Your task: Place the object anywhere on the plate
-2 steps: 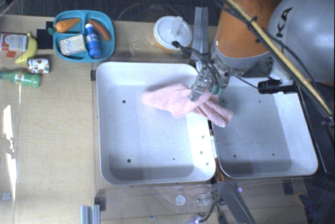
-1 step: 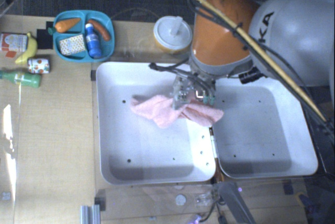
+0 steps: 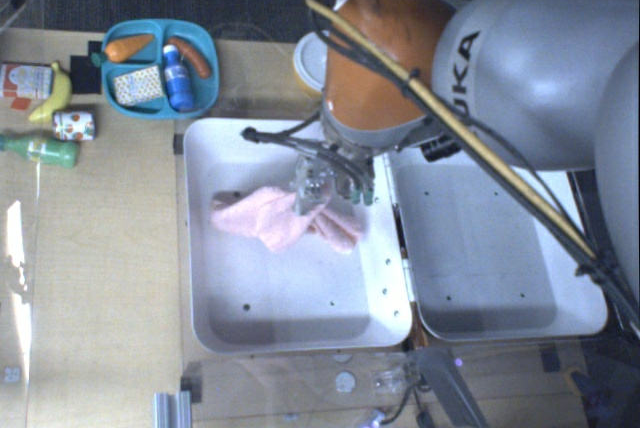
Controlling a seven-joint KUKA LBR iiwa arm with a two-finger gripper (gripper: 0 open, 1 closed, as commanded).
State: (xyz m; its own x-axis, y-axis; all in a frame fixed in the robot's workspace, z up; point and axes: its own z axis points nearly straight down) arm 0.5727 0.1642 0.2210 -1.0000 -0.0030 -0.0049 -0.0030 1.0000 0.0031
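Down in the left bin [image 3: 215, 316], the claw [image 3: 325, 191] touches the pink cloth [image 3: 270, 218]; its grip cannot be told.

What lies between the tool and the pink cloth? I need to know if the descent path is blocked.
Nothing: in the camera view the tool is right at the pink cloth in the left bin, no object between.

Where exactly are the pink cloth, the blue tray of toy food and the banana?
pink cloth [image 3: 262, 218], camera view, middle of its crumpled folds.
blue tray [image 3: 205, 46], camera view, its right rim.
banana [image 3: 53, 94], camera view, middle of its yellow curve.
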